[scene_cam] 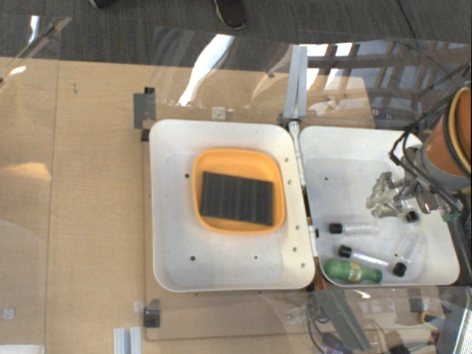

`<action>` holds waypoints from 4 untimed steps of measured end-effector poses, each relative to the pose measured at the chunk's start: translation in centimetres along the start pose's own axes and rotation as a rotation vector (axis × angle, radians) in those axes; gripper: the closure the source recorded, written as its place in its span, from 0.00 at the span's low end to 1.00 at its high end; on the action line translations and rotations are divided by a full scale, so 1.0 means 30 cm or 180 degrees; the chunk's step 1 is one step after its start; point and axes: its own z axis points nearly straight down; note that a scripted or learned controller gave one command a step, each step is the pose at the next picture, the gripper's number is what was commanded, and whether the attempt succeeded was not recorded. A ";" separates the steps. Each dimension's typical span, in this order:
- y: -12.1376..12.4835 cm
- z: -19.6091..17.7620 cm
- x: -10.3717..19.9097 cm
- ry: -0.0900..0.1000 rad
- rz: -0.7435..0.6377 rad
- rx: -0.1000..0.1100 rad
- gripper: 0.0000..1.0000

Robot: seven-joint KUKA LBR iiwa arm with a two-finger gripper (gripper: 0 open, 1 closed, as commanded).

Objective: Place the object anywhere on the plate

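An orange plate [237, 164] with a dark ribbed rectangle in its middle lies in the left bin [177, 257]. The right bin [346, 153] holds a green bottle [354, 273] on its side at the front edge. It also holds three clear tubes with black caps: one [354, 229] near the middle, one [365, 257] just above the bottle and one [405, 255] to the right. My gripper [379, 195] hangs over the right bin, just above and right of the middle tube. It is open, with nothing between its fingers.
The arm's orange band [446, 147] and dark cables [413, 142] reach in over the right bin's right side. A raised divider [302, 190] separates the two bins. A metal post [296, 80] stands behind them, and clear panels surround the bench.
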 end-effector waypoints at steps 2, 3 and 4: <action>0.103 0.121 0.019 0.0058 0.0170 -0.0029 1.00; 0.218 0.238 0.064 0.0156 -0.0121 -0.0080 1.00; 0.217 0.198 0.045 0.0117 -0.0134 -0.0068 1.00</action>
